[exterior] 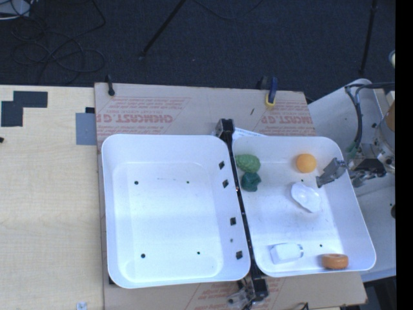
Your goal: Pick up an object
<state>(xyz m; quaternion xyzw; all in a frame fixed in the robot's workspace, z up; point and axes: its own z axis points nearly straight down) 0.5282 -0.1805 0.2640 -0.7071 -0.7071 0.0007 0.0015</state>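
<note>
Nearest the camera, at the front edge of the right bin (361,228): a flat orange disc (335,261), ring-like, resting in the front right corner, and a white rounded block (286,252) just left of it, low contrast against the bin floor.

Mid-bin: a white glossy oval piece (306,197), smooth, probably hard plastic. Far side: an orange ball (306,163), matte; a pale green lumpy item (248,163) touching a darker teal one (250,181), both against the centre divider. Left bin (116,173) holds nothing but small dark floor holes.

Tool (329,173) is at the right bin's right rim, between the ball and the white oval, above the floor. Whether its tips are spread or closed: cannot tell. Nothing seen between them.

Judgement: no pick made yet. Closest candidates are the ball and the oval. The ball may roll if nudged off-centre; straddle its widest part. The oval looks slippery and shallow; grip across the narrow axis. Descend vertically, clear of the bin wall.
</note>
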